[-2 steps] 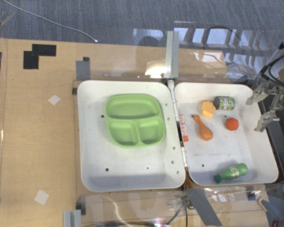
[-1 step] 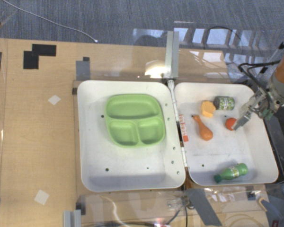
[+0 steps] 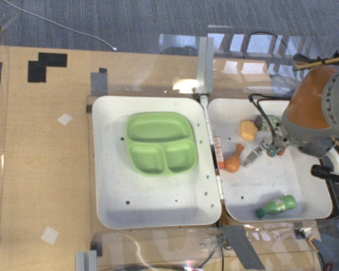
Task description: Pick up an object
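Note:
The right bin (image 3: 305, 176) holds three loose objects. An orange pear-shaped toy (image 3: 233, 161) lies near the bin's left wall, its narrow end pointing up. A yellow-orange chunk (image 3: 248, 130) sits a little farther back. A green bottle (image 3: 276, 205) lies on its side near the front edge. My gripper (image 3: 250, 157) reaches in from the right and hangs low, just right of the pear-shaped toy and in front of the yellow-orange chunk. Nothing shows in its grasp.
In the left bin (image 3: 113, 196) a green divided plate (image 3: 160, 143) lies at the middle. A ridge (image 3: 212, 151) separates the two bins. The arm's grey and orange wrist (image 3: 313, 109) covers the right bin's back right corner.

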